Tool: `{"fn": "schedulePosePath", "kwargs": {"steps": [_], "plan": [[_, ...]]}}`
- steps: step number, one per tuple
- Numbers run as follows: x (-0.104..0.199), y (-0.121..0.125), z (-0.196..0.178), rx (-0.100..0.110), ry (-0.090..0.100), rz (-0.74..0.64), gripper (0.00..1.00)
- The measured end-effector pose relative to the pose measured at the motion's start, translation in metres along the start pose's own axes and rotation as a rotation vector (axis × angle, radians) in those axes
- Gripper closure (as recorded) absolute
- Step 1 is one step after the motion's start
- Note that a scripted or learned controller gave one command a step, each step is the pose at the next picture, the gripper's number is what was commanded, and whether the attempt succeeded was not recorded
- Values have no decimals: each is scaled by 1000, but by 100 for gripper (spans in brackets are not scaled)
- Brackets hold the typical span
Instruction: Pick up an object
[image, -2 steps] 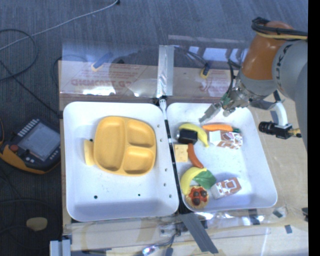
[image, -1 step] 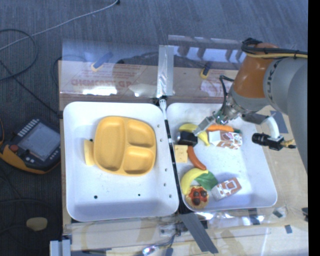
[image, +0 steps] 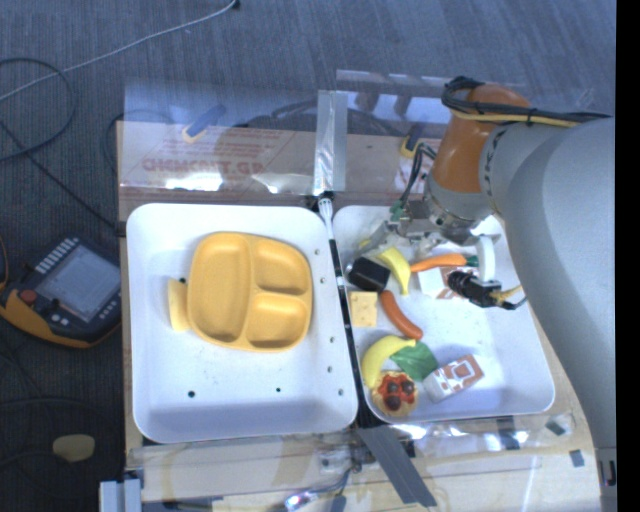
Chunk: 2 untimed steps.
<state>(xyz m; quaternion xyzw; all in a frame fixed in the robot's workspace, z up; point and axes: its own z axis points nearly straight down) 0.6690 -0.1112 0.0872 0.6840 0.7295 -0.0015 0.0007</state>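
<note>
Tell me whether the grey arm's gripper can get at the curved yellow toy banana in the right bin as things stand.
Probably yes. The gripper hovers at the bin's far end, just beside the curved yellow toy banana, which lies uncovered; a black block touches its left side and could crowd a finger.

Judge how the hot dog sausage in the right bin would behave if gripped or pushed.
The sausage looks smooth and rounded, so it may slip or roll sideways. It is likely light toy plastic. It lies close to the cheese slice, which a push may disturb.
</note>
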Motion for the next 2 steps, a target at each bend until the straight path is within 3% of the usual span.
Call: {"fn": "schedulePosePath", "kwargs": {"steps": [1, 2], "plan": [[-1, 2, -12, -8, -9, -1, 100], [68, 4, -97, -1, 0, -132, 100]]}}
